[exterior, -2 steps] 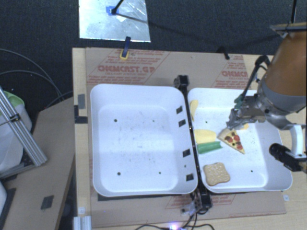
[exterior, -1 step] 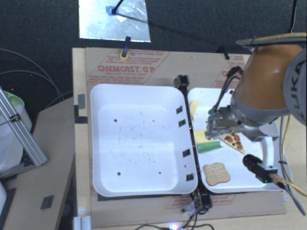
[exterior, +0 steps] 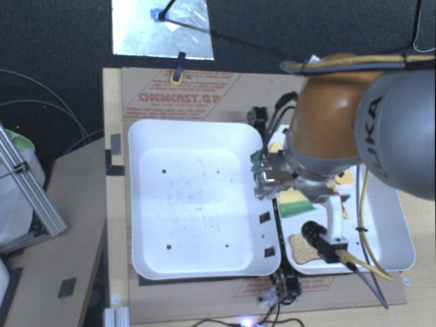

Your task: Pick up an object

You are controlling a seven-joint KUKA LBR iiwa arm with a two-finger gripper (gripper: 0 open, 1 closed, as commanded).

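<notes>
Claw [exterior: 267, 179] low at the left edge of the right bin [exterior: 400, 242] — open or closed, cannot tell | objects: green piece [exterior: 297, 208], tan slice [exterior: 302, 249] lie in that bin, near side | progress: nothing visibly lifted — pick not yet done

This is looking like a robotics lab. A large grey industrial arm with an orange band and KUKA lettering [exterior: 381, 121] is reaching in from the right over two shallow white plastic bins [exterior: 139, 203], which are sitting on a brown sheet with red CHEMCAST printing [exterior: 204, 90]. Black cables [exterior: 51, 84] are trailing across dark carpet [exterior: 54, 26] at upper left. Silver aluminium framing bars [exterior: 33, 182] are slanting along the left edge.
</notes>
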